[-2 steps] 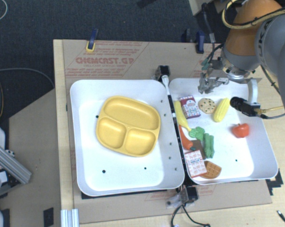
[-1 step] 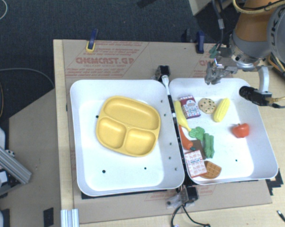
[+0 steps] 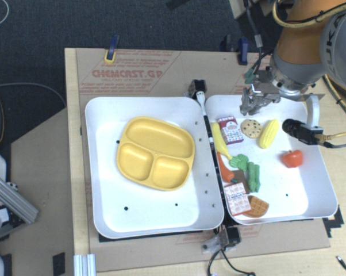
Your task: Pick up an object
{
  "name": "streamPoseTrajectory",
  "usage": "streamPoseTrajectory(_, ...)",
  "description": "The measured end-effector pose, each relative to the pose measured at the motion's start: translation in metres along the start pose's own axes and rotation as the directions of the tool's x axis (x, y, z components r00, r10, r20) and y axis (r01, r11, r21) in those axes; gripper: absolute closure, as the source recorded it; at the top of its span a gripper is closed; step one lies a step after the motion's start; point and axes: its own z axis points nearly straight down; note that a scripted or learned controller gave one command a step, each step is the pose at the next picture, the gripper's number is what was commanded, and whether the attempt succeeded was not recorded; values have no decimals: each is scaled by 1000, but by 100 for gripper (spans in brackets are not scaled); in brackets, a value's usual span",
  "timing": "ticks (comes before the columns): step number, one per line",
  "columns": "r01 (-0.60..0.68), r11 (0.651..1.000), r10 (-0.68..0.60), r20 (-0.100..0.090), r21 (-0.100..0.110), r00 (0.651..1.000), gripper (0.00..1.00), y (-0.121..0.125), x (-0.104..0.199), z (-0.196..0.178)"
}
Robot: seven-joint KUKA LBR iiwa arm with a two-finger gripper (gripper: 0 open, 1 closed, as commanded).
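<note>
Dark carpet surrounds the counter (image 3: 133,73), which is covered with brown cardboard and carries two shallow white bins side by side. On the left bin (image 3: 101,154) lies a yellow divided tray (image 3: 156,152) with three compartments. The right bin (image 3: 311,183) holds the toy food: a cookie (image 3: 251,128), a corn cob (image 3: 269,133) just beside it, a small red carton (image 3: 230,129), a banana (image 3: 219,141) along the left wall, a tomato (image 3: 292,158), green vegetables (image 3: 248,170) over a carrot (image 3: 226,171), a second small carton (image 3: 237,196) and a waffle (image 3: 257,206) near the front edge. The arm (image 3: 305,33) reaches in from the right, and the claw (image 3: 252,104) hangs at the far part of the right bin, just above the cookie and near the red carton. No object is seen between its fingers; if they are spread or closed I cannot tell.
</note>
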Motion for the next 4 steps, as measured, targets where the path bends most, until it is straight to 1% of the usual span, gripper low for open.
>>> streamPoseTrajectory(1, 0, 1000, 0, 0, 2, 1000, 100, -31, 43, 13)
streamPoseTrajectory(2, 2, 1000, -2, -1, 2, 1000, 100, -68, 88, 0)
streamPoseTrajectory(3, -1, 1000, 1, 0, 1, 1000, 100, -92, 103, -2)
streamPoseTrajectory(4, -3, 1000, 3, 1, 1, 1000, 100, -93, 104, 16)
